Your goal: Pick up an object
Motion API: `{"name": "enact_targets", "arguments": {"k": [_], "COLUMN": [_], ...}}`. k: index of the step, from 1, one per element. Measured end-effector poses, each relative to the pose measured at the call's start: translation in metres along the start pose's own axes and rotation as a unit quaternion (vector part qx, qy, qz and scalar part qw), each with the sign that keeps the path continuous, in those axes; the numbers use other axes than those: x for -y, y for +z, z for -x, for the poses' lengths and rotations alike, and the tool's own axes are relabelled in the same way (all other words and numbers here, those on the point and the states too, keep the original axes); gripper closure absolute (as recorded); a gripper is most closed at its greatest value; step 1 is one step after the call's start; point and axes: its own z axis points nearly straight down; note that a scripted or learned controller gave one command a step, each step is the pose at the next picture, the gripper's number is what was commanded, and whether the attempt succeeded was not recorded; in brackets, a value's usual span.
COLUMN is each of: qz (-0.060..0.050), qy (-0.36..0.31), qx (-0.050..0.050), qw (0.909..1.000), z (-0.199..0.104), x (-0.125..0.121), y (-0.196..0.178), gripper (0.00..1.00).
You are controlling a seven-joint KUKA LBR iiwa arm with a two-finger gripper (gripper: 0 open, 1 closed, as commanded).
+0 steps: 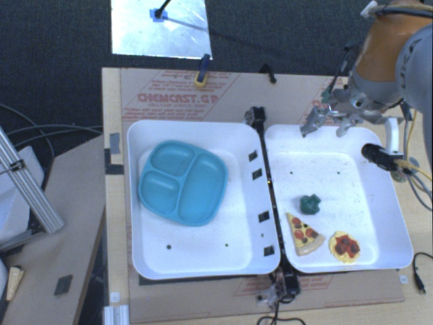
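In the right bin [379,181] lie a dark green lump [310,204], a pizza slice [304,233] and a small round red and yellow piece [345,247], all near the front. My gripper [327,125] hangs over the bin's far edge, well behind these objects. Its two fingers stand apart, open, with nothing between them.
The left bin [155,249] holds a blue divided plate [182,182]. A black divider strip [264,188] runs between the bins. The grey arm with its orange band [385,39] fills the upper right. A shiny metal sheet [161,19] lies behind the bench.
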Motion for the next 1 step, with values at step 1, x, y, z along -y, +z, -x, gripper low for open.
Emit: {"name": "enact_targets", "arguments": {"k": [1], "qz": [-0.006], "qy": [0.004], "qx": [0.000], "qw": [1.0000], "z": [0.0567], "x": [0.0603], "y": [0.1016], "gripper": [0.00]}}
